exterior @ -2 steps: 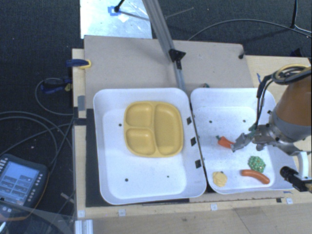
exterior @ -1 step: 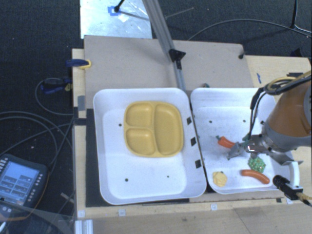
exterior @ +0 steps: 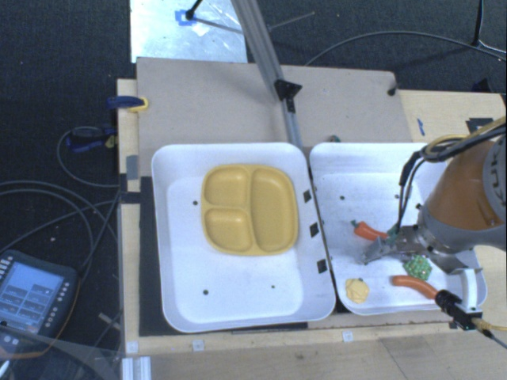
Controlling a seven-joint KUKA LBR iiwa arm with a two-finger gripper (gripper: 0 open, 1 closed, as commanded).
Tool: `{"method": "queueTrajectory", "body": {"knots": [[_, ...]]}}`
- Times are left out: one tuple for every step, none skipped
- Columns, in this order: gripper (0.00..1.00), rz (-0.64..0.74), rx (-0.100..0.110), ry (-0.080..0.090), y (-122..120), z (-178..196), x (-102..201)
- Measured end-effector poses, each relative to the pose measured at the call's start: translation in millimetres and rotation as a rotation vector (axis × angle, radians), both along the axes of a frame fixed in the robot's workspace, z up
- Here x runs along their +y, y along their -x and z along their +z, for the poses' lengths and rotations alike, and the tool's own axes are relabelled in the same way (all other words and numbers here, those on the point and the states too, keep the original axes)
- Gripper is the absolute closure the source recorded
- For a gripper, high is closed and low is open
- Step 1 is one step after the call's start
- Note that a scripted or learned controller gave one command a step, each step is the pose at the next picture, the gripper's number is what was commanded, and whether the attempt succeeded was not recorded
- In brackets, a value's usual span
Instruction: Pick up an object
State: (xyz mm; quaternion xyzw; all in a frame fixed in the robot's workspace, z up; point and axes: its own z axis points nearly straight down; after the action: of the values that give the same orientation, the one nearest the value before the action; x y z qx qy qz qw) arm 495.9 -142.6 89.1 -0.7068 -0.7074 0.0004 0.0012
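While the arm (exterior: pixel 467 204) hides its tool, a carrot (exterior: pixel 367 230) pokes out.

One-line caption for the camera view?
Tool low in right bin near orange carrot; yellow tray in left bin.

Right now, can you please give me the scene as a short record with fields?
left bin: holds a yellow plate with three compartments
right bin: holds a carrot, a second carrot, a green piece and a pale yellow piece
arm: reaches in from the right, over the right bin
gripper: low in the right bin, just below the first carrot
held object: none seen between the fingers
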Motion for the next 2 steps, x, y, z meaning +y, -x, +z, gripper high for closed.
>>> {"method": "queueTrajectory", "body": {"knots": [[1.0, 0.001, -0.005, 0.001, -1.6, 12.1, -0.2], [1.0, 0.005, -0.011, 0.003, -11.1, 73.0, 2.5]]}}
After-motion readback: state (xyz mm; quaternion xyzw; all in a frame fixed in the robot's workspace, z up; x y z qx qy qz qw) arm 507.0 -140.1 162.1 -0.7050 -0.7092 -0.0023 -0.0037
